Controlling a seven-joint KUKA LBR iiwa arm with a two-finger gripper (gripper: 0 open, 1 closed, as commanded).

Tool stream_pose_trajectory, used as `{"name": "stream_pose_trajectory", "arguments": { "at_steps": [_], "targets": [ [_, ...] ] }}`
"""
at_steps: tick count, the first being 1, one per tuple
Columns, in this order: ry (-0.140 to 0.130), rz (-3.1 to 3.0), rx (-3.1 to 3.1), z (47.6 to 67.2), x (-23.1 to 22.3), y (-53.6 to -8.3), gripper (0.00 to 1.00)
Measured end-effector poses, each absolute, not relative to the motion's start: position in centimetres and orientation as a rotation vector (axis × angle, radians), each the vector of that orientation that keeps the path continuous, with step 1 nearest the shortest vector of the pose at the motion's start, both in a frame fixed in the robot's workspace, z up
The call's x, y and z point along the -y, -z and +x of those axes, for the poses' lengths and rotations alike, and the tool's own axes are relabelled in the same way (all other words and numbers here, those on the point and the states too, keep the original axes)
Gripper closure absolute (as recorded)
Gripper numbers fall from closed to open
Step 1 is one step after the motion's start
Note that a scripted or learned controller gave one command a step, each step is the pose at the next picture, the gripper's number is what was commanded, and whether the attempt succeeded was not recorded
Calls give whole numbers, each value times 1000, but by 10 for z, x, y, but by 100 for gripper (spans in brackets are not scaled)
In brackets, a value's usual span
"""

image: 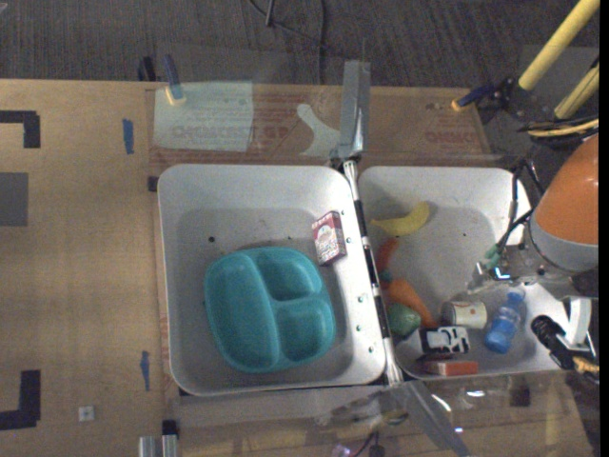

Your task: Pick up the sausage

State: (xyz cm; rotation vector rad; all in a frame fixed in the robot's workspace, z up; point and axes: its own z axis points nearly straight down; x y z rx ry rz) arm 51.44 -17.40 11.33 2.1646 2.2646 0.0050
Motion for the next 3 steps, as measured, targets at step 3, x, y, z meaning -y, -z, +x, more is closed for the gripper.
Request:
{"name": "stream_pose_trajectory", "arguments": {
  "at_steps": [3],
  "targets": [
    [-4, 1486, -2759, 668, 17, -288, 100]
  ]
}}
